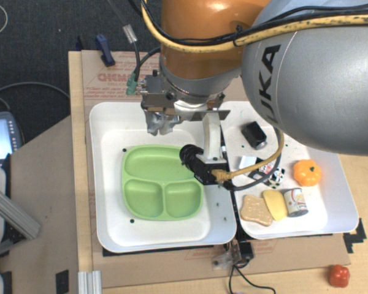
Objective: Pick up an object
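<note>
My gripper (161,124) hangs low over the back of the left bin (104,182), just beyond the far rim of a green divided plate (161,182) that lies in that bin. Nothing shows in its grasp. The right bin (340,216) holds a small black block (254,134), an orange fruit (307,173), a slice of toast (256,210), a yellow wedge (274,204), a small can (295,202) and a black-and-white speckled piece (275,177). The big grey arm hides the back of the right bin.
A red object (338,275) sits on the bench outside the bins at the front right. A blue clamp (104,49) stands at the back left of the board. Cables trail from the wrist across the divide between the bins.
</note>
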